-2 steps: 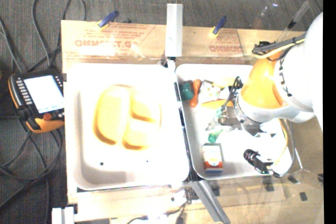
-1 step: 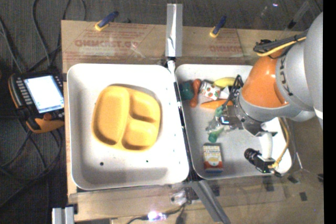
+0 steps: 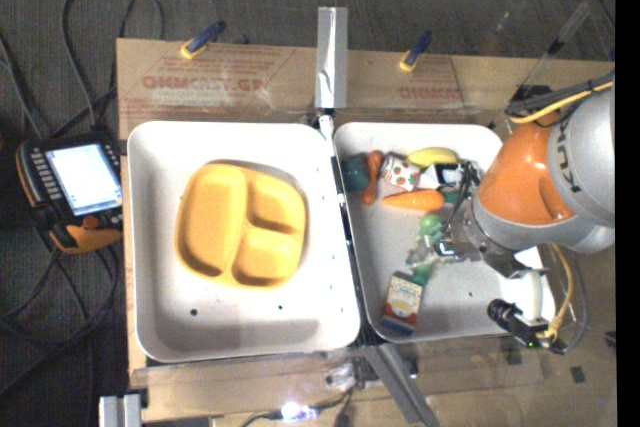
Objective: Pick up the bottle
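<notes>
1. Where the right bin's (image 3: 470, 315) front-left corner lies, the bottle (image 3: 401, 303) rests flat on its side, a small squat shape with a white and orange label and a blue end toward the front rim.
2. Just above and right of it sits the end effector (image 3: 437, 249), close to the bottle's upper end but not on it; whether it is apart or together I cannot tell.
3. Behind, a smooth orange carrot (image 3: 412, 200), a yellow banana (image 3: 432, 156), a dotted white carton (image 3: 400, 174) and a teal piece (image 3: 356, 172) cluster near the back wall.
4. Left of the divider, the other bin (image 3: 150, 315) holds a glossy yellow compartment tray (image 3: 242, 223) with rounded corners.
5. Both bins rest on a brown cardboard-covered surface (image 3: 240, 85).
</notes>
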Robot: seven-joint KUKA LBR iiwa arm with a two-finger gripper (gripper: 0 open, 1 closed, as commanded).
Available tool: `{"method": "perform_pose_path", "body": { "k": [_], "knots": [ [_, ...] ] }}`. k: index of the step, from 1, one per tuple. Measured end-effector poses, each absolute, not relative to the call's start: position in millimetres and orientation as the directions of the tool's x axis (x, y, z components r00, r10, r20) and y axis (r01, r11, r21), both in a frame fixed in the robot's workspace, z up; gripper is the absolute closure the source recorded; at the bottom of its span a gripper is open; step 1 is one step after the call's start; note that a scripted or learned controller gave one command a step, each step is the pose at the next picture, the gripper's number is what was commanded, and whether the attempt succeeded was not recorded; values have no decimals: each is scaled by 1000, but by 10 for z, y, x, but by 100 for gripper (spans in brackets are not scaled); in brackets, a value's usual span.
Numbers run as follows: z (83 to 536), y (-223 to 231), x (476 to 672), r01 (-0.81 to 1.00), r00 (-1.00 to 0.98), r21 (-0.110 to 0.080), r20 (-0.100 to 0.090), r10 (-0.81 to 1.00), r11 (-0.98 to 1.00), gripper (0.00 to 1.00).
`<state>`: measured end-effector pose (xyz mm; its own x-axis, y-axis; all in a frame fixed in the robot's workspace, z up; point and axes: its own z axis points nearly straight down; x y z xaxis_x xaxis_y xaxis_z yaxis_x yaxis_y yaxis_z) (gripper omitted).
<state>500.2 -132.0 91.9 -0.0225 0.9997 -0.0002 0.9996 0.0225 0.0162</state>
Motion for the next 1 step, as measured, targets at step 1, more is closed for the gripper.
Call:
{"method": "perform_pose_path", "body": {
  "k": [1],
  "knots": [
    [2280,-909,4833,1000,9,-3,-2,1000,-9,100]
  ]
}}
